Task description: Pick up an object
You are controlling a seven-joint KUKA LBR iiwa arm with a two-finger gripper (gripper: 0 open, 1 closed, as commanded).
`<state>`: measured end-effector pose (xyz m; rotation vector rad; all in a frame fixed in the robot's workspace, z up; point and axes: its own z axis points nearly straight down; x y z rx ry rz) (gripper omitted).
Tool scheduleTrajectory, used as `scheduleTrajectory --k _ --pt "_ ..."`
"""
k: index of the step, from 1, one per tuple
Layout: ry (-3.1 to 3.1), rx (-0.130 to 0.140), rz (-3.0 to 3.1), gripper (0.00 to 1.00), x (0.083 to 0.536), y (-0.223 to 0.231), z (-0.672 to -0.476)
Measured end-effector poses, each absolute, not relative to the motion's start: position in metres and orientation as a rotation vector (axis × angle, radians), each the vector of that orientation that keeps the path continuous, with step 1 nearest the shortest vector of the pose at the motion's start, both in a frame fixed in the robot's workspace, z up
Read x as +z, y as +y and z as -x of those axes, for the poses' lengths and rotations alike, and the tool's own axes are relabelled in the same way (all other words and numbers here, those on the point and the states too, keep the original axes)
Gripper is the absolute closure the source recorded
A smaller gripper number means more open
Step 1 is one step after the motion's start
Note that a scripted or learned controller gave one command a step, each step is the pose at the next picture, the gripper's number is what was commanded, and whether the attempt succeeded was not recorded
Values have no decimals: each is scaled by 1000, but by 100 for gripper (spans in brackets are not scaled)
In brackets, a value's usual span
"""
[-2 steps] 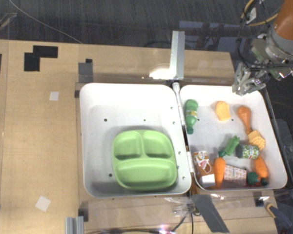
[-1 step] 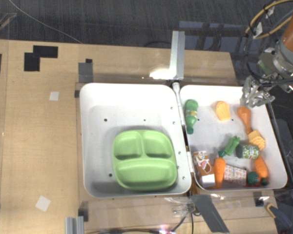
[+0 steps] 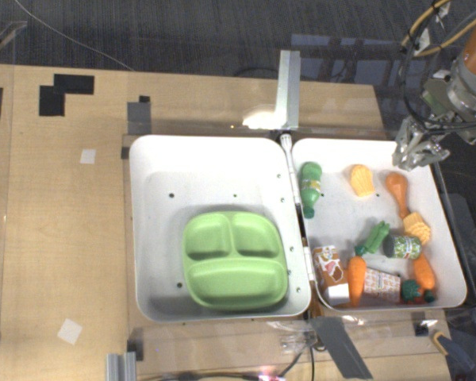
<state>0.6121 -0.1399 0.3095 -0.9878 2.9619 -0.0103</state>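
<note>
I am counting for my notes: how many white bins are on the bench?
2. The left bin holds a green divided tray; the right bin, touching it, holds the toy foods.

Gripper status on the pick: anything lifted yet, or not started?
Done: nothing; no object sits between the fingers. In hand: the gripper hangs at the right bin's far right corner, near the drumstick and corn cob. Left: descend, close on a toy and lift. The green tray lies in the left bin.

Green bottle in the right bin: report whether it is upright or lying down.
Lying down. The green bottle lies lengthwise along the right bin's left wall.
</note>
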Motion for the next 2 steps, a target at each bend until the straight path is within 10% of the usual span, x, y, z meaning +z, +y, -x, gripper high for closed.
scheduleTrajectory --k 2 --pt "2820 -6 1366 100 282 -149 -595"
